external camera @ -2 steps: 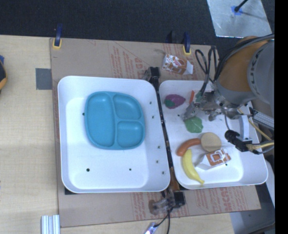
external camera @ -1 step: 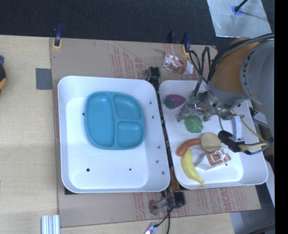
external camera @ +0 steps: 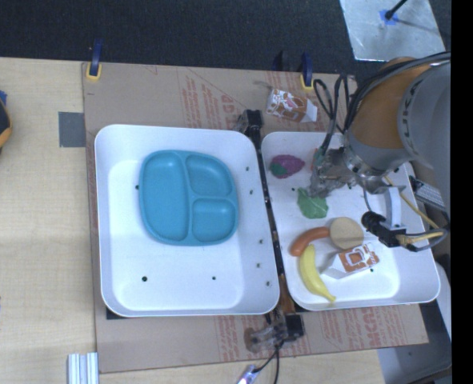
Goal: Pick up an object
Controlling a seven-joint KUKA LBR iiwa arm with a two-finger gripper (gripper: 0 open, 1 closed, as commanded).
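Two white bins sat side by side on the tabletop (external camera: 36, 214). The left bin (external camera: 124, 286) held one blue divided plate (external camera: 188, 197). The right bin (external camera: 396, 290) held six things: one purple piece (external camera: 286, 166), one green piece (external camera: 312, 205), one hot dog (external camera: 309, 239), one banana (external camera: 313, 276), one tan round (external camera: 346, 232), one small packet (external camera: 358, 259). The pincer (external camera: 326, 179) hung just above the crumpled green piece; its spread could not be told.

A crumpled green object (external camera: 313, 205) (perhaps a toy leaf) lies near the right bin's (external camera: 428, 282) left edge, toward its far side.
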